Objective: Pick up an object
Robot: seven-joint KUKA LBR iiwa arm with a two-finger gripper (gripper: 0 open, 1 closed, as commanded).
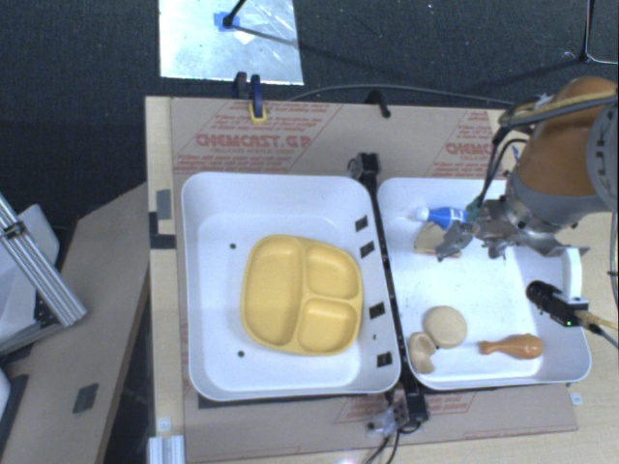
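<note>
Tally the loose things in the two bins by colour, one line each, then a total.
Yellow: 1, the divided tray in the left bin.
Tan or beige: 3, a round piece, a smaller piece, one near the gripper.
Orange-brown: 1, the drumstick shape.
Blue and white: 1.
Total: 6.

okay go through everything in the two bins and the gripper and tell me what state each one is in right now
yellow divided plate: lies flat and right way up in the left bin, its compartments bare.
blue and white tube: lies on its side at the far end of the right bin.
round bun: sits flat near the front.
drumstick: lies on its side near the front edge.
gripper: low over the right bin's far end, holding nothing visible.
</note>
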